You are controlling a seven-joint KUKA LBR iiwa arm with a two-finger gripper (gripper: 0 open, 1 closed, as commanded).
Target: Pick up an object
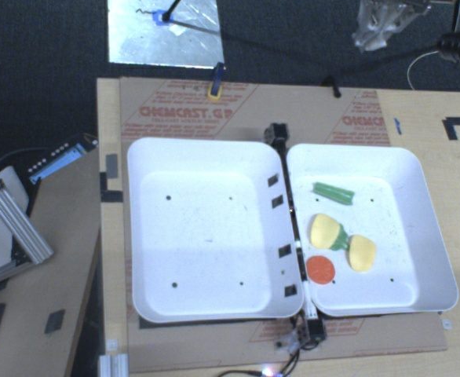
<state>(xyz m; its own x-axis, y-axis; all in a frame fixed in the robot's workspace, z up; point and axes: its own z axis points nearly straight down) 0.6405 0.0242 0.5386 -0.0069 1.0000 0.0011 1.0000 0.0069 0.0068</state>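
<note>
The tabletop [238, 104], covered by printed cardboard, is seen carrying 2 shallow white bins side by side. The left bin [202, 230] is bare white inside. The right bin [422, 234] is where the pickable things are found: a yellow 2-lobed piece [341, 240] with a green joint at its middle, its long axis slanting from upper left to lower right; a green strip [334, 193] just above it, lying nearly crosswise; and a small orange disc [320, 269] close by the yellow piece's lower left. The gripper [379, 22] is seen high at the top right, beyond the far edge of the cardboard, well apart from everything. Nothing is seen between the jaws; how far open they stand cannot be told. All 3 objects lie toward the near side from the gripper, slightly leftward.
</note>
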